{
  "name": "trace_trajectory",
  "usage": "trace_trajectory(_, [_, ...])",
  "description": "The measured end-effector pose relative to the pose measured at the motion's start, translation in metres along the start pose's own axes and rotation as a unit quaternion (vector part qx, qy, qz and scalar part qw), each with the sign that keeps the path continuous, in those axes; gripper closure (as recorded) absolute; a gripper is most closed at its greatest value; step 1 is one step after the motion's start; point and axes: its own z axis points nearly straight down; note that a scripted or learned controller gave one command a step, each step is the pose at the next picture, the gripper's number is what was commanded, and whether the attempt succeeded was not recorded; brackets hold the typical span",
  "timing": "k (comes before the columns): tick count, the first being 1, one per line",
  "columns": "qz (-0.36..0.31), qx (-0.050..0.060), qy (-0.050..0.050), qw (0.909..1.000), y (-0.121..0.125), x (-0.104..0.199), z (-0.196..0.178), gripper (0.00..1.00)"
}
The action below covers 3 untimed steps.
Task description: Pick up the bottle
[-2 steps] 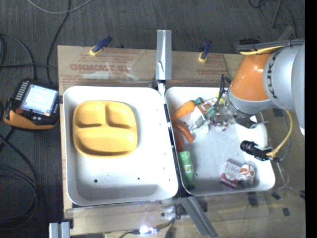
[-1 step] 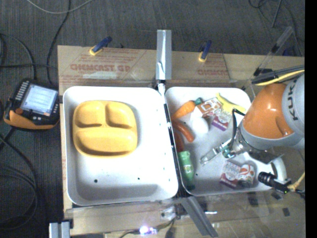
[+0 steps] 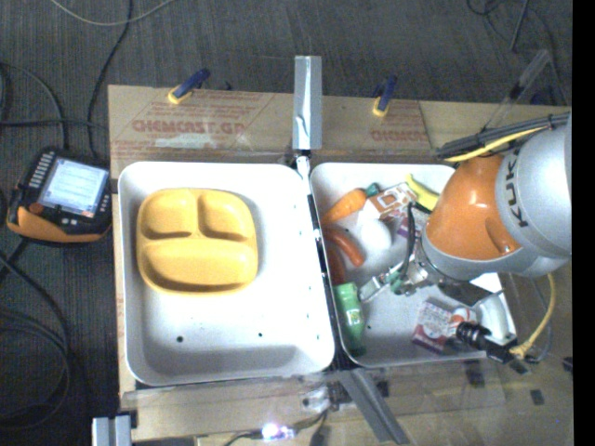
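The gripper (image 3: 395, 282) hung low inside the right bin (image 3: 386, 337), at the middle right of the frame, just below and left of the arm's (image 3: 535, 203) orange band (image 3: 469, 216). Whether it was clenched or released could not be told: its tip was small and partly lost against the clutter, and no object could be seen gripped in it. It sat just to the right of the green bottle (image 3: 350, 307), which lay against the left wall of the right bin, near the lower left corner, its length running roughly up and down the frame; whether the two touched could not be told.

Above the bottle, along the same wall, lay a reddish-orange item (image 3: 340, 245), and above that an orange carrot-shaped piece (image 3: 346, 204) tilted toward the upper right. A small printed packet (image 3: 394, 199) lay near the bin's upper middle, beside a yellow object (image 3: 425, 191) half hidden by the arm. At the bin's lower right lay a purple and white packet (image 3: 435, 324).

The left bin (image 3: 223, 342) held a yellow divided tray (image 3: 198, 241), face up, in its upper half. Both bins rested on a cardboard sheet (image 3: 200, 124) held by blue and yellow clamps (image 3: 189, 85) at its top edge. At the far left of the frame a teach pendant (image 3: 61, 196) with a lit screen lay on the dark floor.
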Motion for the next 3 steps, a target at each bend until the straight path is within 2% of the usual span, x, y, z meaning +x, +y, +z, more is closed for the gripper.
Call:
trace_trajectory(1, [0.000, 0.000, 0.000, 1.0000, 0.000, 0.000, 0.000, 0.00])
trace_trajectory(2, [0.000, -0.001, 0.000, 1.0000, 0.001, 0.000, -0.010, 1.00])
trace_trajectory(3, [0.000, 0.000, 0.001, 1.0000, 0.002, 0.001, -0.018, 1.00])
